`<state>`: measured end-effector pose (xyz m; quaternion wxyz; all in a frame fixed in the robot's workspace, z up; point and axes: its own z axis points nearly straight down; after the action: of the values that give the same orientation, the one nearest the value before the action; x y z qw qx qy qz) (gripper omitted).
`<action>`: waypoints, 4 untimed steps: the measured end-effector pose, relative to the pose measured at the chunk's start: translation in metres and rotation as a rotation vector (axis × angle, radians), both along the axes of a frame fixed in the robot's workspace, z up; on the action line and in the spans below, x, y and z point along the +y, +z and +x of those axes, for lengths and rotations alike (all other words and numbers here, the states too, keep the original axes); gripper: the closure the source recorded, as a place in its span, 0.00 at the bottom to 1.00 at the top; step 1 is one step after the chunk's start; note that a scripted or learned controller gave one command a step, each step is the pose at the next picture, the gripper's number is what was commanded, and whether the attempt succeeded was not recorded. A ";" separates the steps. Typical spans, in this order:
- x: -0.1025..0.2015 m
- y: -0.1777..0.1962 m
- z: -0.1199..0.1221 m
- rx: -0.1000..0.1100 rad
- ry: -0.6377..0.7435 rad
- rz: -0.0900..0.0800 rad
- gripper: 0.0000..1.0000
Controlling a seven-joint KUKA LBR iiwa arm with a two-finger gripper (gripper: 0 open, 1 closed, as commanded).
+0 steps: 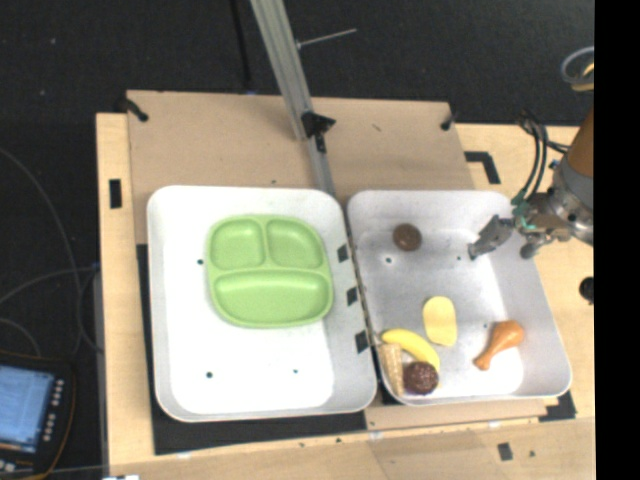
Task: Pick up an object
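The right bin (455, 208) holds several toy foods. A brown round piece (406, 237) lies near its back, a pale yellow oval (439, 320) in the middle and an orange drumstick (499, 343) at the front right. A yellow banana (410, 346) and a dark maroon ball (421, 376) sit in the front left corner, beside a tan piece (391, 368). My gripper (508, 243) hangs over the bin's back right part, open, with nothing between its fingers. It is right of the brown piece and behind the drumstick.
The left bin (180, 368) holds a green divided plate (270, 271). A slanted metal pole (290, 78) rises behind the bins. Cables (535, 158) hang near the arm at the right edge. A screen (30, 403) sits at the lower left, off the bench.
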<state>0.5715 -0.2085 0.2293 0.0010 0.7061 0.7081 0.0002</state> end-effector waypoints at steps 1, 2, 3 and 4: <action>0.000 0.000 0.000 0.000 0.000 0.000 0.00; -0.003 -0.058 -0.010 0.006 -0.003 0.001 0.00; 0.001 -0.112 -0.020 0.006 -0.003 0.001 0.00; -0.001 -0.127 -0.019 -0.002 -0.006 -0.002 0.00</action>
<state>0.5529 -0.2093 0.1022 0.0023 0.7080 0.7062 0.0002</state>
